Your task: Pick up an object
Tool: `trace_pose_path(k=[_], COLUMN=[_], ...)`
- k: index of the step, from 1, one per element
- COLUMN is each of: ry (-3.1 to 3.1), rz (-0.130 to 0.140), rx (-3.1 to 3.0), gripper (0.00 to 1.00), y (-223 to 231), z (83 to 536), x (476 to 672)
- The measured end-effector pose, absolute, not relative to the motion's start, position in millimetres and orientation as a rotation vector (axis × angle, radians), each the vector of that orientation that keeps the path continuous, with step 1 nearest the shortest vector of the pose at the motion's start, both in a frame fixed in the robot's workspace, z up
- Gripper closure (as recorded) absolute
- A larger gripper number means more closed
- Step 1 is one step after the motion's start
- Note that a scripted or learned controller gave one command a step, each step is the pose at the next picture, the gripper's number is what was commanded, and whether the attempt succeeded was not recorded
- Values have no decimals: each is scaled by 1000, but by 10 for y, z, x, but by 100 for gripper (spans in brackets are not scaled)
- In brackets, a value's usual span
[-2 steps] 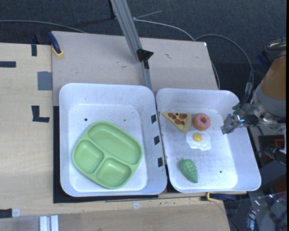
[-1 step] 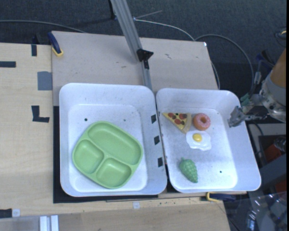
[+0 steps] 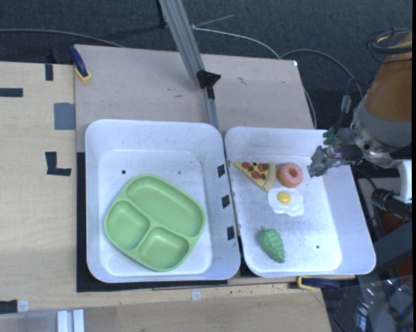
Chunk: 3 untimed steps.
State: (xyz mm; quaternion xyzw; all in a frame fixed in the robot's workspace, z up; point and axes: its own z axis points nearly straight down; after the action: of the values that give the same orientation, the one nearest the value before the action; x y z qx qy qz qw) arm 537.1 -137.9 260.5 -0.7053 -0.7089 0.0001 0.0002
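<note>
— So, what lies around the tool (image 3: 318, 164)?

— It hangs over the right bin (image 3: 346, 251), near that bin's far right side, just beside a pink doughnut (image 3: 290, 175). Whether its fingers are parted or closed I cannot tell; they are dark and small here, and nothing shows between them.

— And the other things?

— A pizza slice (image 3: 256, 172) lies left of the doughnut, a fried egg (image 3: 286, 202) just below both, and a green bunch of grapes (image 3: 271, 245) nearer the front edge, apart from the rest. The doughnut, slice and egg sit close together.

— Any open room?

— The bin's right half and front right corner are bare white floor. The left bin (image 3: 100, 144) carries a green divided plate (image 3: 154, 221) with three hollows.

— What about the surroundings?

— Both bins rest on a pale wooden worktop (image 3: 28, 185) marked with dark tape. A grey metal rail (image 3: 187, 40) slants down from the top to where the bins meet, and thin cables trail over dark carpet behind.
</note>
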Motion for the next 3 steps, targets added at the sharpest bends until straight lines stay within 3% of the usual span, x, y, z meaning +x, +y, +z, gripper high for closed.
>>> trace_pose_path(k=[1,3], ry=[-2229,-2227], rz=[-1,2], rx=[-2213,-2214], gripper=[100,100], y=[-866,133], z=[2642,2301], x=[5616,6022])
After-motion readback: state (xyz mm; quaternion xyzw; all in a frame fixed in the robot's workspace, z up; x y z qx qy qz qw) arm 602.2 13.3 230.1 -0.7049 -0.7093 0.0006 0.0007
